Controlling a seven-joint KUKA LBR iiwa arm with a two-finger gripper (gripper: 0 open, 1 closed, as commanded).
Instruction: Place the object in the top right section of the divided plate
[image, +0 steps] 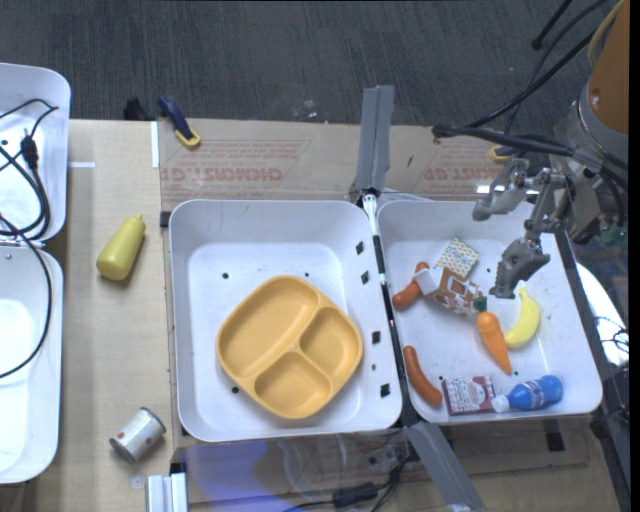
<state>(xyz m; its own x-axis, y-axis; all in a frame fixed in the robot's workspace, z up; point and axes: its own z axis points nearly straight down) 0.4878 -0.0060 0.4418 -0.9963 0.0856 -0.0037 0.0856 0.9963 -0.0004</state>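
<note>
R bin (590, 340) is crowded: gingerbread house (453, 277), two sausages (407, 291) (421, 376), carrot (493, 339), banana (524, 319), red carton (467, 394), blue bottle (527, 393). Which one is the task's object can't be told. Gripper (514, 272) hangs over the bin just above the banana, w/ nothing seen between its fingers; open or closed can't tell, view too poor. Plate (290, 346), yellow-orange w/ three sections, sits in L bin (190, 300). Outside on the cardboard bench (250, 165): mustard bottle (121, 248), can (137, 434), blue-yellow clamp (177, 122). Dark carpet behind.
</note>
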